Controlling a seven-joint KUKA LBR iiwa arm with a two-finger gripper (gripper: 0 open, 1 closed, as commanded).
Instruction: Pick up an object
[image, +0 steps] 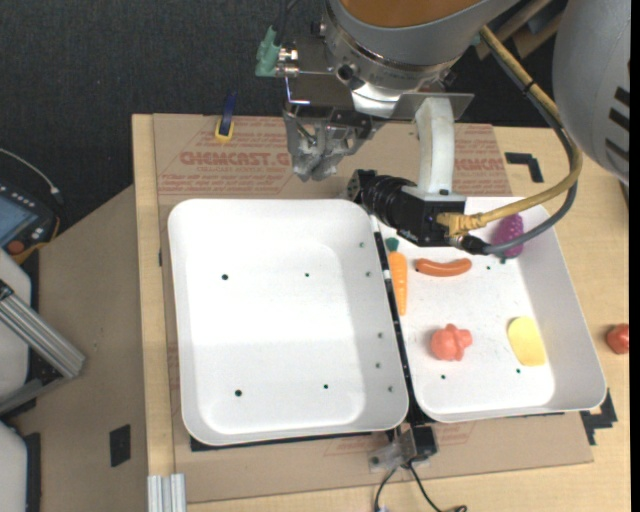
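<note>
Hovering beyond the far edge of the left bin (200, 330), the end effector (318, 160), whose finger state I cannot tell, should travel to the right bin (560, 340) and descend on the sausage (442, 267).

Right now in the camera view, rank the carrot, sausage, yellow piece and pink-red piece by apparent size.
1. Slim orange toy carrot, longest.
2. Orange-red toy sausage, nearly as long, thinner.
3. Yellow rounded toy piece and pink-red lumpy toy piece: look alike, so unranked.
</note>
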